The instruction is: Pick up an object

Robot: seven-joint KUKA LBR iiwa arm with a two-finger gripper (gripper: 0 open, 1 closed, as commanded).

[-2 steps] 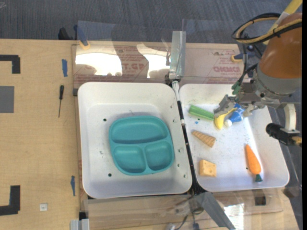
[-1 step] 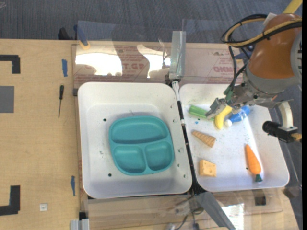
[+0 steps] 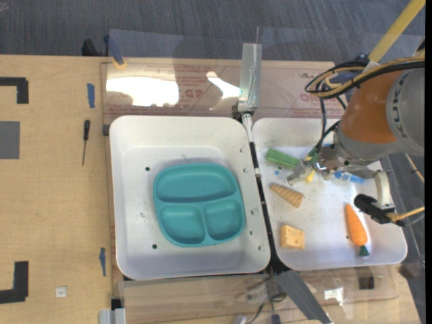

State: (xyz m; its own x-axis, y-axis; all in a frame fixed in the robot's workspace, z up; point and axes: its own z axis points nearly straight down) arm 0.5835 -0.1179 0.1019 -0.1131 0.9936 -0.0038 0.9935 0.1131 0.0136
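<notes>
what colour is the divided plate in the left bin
Teal; the divided plate shows clearly in the camera view, lying flat in the left bin.

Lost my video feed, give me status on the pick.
Gripper low in right bin, nothing seen held. Green block, ice-cream cone alongside. Orange carrot apart.

Two shallow white bins side by side on wooden tabletop (image 3: 47,201). Left bin (image 3: 128,147) holds teal three-compartment plastic plate (image 3: 198,204), centred. Right bin (image 3: 324,252): green block (image 3: 281,158) at back-left, ridged tan cone (image 3: 287,194) before it, holed cheese wedge (image 3: 292,237) nearer front, orange carrot (image 3: 356,227) at right.
</notes>
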